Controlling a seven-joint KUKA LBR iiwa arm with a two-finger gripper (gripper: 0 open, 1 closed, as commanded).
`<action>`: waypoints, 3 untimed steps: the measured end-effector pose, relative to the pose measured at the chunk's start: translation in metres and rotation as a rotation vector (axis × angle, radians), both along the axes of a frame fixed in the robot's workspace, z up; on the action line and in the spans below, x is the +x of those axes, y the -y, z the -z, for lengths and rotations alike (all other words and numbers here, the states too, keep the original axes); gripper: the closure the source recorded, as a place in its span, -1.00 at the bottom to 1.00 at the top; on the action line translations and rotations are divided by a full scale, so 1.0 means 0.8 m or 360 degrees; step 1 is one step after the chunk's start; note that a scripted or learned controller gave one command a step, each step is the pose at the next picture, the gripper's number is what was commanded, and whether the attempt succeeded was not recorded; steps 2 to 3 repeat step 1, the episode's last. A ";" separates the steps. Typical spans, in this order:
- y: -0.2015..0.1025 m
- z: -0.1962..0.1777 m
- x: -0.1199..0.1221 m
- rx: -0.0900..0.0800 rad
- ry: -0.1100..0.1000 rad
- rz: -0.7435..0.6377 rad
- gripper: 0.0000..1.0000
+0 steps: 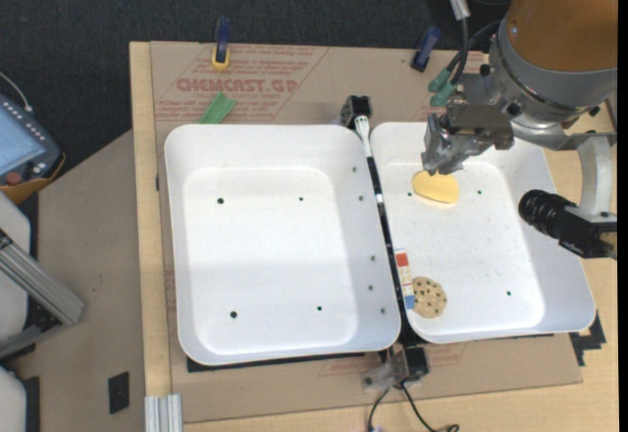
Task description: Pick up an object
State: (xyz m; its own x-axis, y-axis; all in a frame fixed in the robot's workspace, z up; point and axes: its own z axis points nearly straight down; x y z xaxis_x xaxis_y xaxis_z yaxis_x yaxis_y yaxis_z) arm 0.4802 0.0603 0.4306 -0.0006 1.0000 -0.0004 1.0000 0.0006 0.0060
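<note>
Within right bin (535, 253): yellow wedge-shaped piece (438, 189), gripper (438, 165) directly over it, apparently touching; finger spacing indeterminable. Cookie (428, 297) nearby. Risk: fingers sliding off rounded piece.

one fixed cam up above the bench (255, 67), angled down over both white bins (186, 224), fairly close

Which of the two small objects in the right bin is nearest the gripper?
The plain yellow piece, directly under the gripper near the bin's far side. The speckled cookie lies apart, at the near edge.
</note>
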 end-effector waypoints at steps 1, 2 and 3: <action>-0.001 -0.013 0.001 0.0000 0.0004 0.0000 1.00; -0.001 -0.013 0.001 0.0000 0.0004 0.0000 1.00; -0.001 -0.013 0.001 0.0000 0.0004 0.0000 1.00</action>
